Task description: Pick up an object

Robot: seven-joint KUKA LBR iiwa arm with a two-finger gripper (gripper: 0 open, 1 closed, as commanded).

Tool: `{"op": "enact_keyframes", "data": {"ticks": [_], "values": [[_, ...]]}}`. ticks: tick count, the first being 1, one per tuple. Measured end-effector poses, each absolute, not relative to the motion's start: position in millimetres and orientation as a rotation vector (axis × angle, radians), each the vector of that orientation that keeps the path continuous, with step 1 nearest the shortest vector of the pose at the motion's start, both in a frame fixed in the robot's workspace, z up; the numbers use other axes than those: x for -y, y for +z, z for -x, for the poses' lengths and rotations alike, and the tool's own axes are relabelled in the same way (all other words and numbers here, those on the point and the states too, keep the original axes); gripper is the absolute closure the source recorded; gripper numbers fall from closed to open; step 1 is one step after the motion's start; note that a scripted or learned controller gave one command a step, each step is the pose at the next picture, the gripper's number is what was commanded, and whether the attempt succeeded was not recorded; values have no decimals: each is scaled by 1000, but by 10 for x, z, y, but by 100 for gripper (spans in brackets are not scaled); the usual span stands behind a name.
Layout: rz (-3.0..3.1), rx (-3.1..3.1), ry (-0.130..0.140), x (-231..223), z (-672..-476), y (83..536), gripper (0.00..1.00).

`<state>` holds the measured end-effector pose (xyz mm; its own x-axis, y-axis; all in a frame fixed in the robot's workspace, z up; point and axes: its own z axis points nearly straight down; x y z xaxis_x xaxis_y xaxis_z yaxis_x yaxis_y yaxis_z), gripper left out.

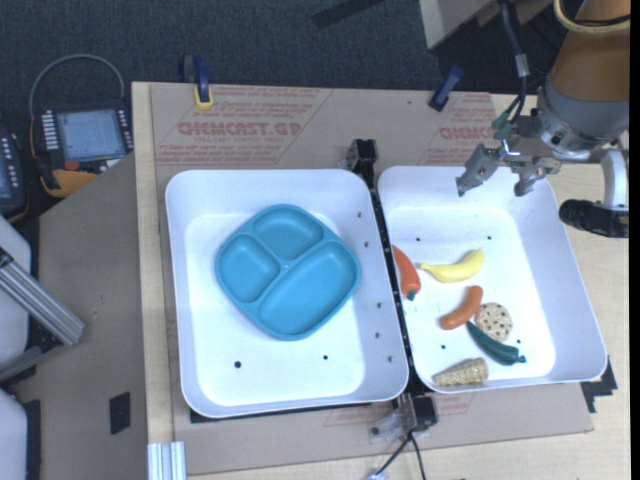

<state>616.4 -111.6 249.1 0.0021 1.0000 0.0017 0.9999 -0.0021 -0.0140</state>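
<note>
My gripper hangs over the far edge of the right bin, its two fingers spread apart with nothing between them. Below it in that bin lie a yellow banana, an orange carrot against the left wall, a reddish sausage, a round speckled cookie, a dark green pepper and a tan cone-shaped piece. All of these lie well nearer the front than the gripper.
The left bin holds a blue divided plate. A black clamp sits between the bins at the back. Cardboard lies under both bins. A pendant with a screen rests at far left.
</note>
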Motion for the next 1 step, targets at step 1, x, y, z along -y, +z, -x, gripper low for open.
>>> {"op": "enact_keyframes", "data": {"ticks": [1], "values": [[2221, 2221, 1, 1114, -6186, 2562, 0]]}}
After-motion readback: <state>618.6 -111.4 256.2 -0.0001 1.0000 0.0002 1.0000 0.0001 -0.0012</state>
